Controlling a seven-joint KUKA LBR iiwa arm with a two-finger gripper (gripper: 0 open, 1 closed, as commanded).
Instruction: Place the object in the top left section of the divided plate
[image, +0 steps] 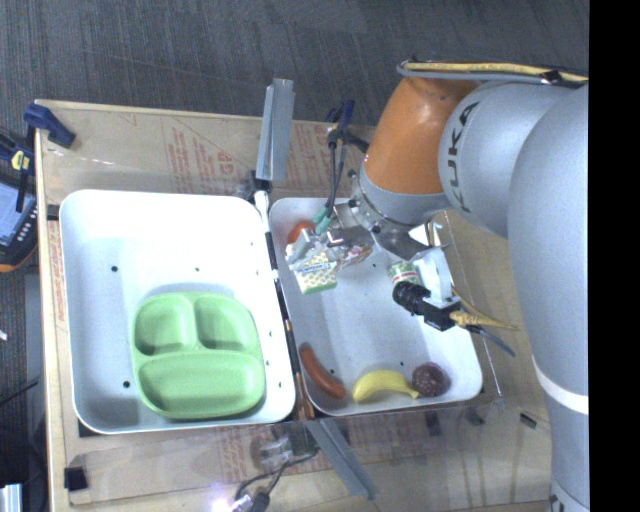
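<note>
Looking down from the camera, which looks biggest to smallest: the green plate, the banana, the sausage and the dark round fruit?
1. Green divided plate, by far the largest.
2. Banana and sausage: too alike to rank.
3. Dark round fruit, the smallest.

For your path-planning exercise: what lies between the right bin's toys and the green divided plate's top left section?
The two bins' adjoining walls run between the right bin and the left bin. The green plate lies in the left bin, and nothing visible sits in or over its top left section. Anything carried must be lifted over those walls.
</note>
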